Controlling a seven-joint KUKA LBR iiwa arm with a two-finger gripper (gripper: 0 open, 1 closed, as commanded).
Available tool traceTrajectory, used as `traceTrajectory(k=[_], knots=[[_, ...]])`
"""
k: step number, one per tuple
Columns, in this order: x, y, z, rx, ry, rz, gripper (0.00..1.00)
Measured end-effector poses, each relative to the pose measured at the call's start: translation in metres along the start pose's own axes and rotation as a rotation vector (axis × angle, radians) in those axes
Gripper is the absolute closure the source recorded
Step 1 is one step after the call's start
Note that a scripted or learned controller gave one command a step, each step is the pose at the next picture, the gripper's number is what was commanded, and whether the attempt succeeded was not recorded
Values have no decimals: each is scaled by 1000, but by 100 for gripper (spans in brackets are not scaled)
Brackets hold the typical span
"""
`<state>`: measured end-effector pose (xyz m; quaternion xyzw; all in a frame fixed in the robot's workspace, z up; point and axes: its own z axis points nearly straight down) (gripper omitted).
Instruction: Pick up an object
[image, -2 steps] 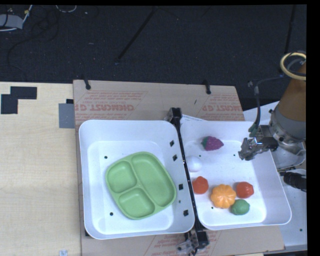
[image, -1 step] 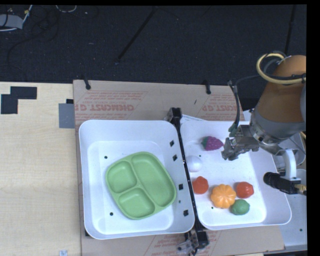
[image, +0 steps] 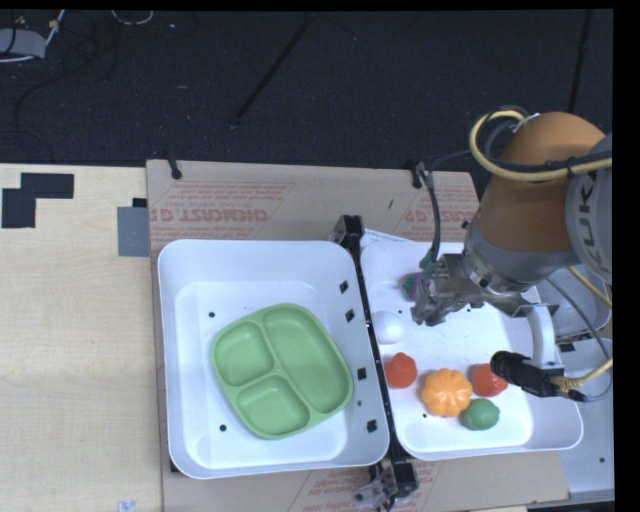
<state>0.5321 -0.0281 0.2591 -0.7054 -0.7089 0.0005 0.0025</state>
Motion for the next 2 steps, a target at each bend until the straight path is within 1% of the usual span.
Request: traceTrajectory(k=[2], knots=[[104,-12,0,1,-1,0,100]])
